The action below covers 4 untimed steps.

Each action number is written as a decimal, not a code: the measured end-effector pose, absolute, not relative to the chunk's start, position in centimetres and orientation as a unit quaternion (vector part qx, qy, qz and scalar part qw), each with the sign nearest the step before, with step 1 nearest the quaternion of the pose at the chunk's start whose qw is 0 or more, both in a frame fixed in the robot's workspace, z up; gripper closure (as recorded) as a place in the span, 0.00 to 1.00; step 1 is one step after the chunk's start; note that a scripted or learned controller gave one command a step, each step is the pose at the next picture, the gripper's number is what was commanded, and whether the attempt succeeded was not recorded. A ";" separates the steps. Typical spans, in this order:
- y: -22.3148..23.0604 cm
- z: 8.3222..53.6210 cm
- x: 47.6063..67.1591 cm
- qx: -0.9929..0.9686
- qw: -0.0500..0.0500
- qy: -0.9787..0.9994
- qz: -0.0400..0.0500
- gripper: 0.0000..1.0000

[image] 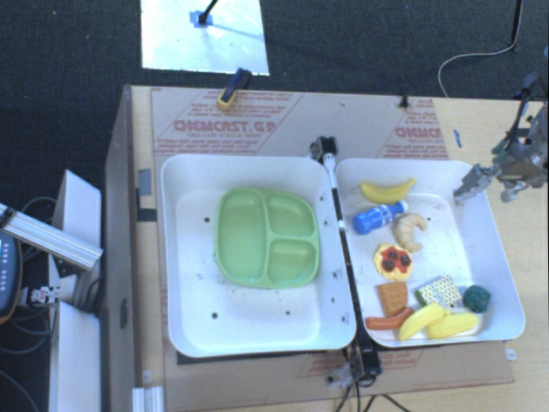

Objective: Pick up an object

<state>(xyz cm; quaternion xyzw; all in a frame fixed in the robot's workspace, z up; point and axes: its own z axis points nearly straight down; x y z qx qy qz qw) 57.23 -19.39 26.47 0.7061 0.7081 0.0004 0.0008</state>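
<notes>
Evidently the tool (485, 184) hovers at the right bin's (506, 256) upper right rim, its two fingers spread with nothing between them, poised to come down. The toy food sits left of it and below: banana (388, 189), blue bottle (377, 217), croissant (412, 230).

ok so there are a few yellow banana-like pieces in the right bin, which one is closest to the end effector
The banana lying alone at the far end of the right bin, just above the blue bottle. The other two yellow pieces sit together along the near edge, farther from the end effector.

Glossy plastic bins (257, 337), matt green tray (266, 237)
</notes>
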 end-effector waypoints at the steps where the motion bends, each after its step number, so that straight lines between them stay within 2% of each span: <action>1: -15.6 14.4 57.0 0.706 0.000 0.709 0.000 0.00; 2: -11.7 10.2 53.0 0.706 0.000 0.708 0.000 0.00; 3: -9.9 8.4 49.7 0.707 0.000 0.707 0.000 0.00; 4: -9.9 9.5 49.8 0.706 0.001 0.708 0.002 1.00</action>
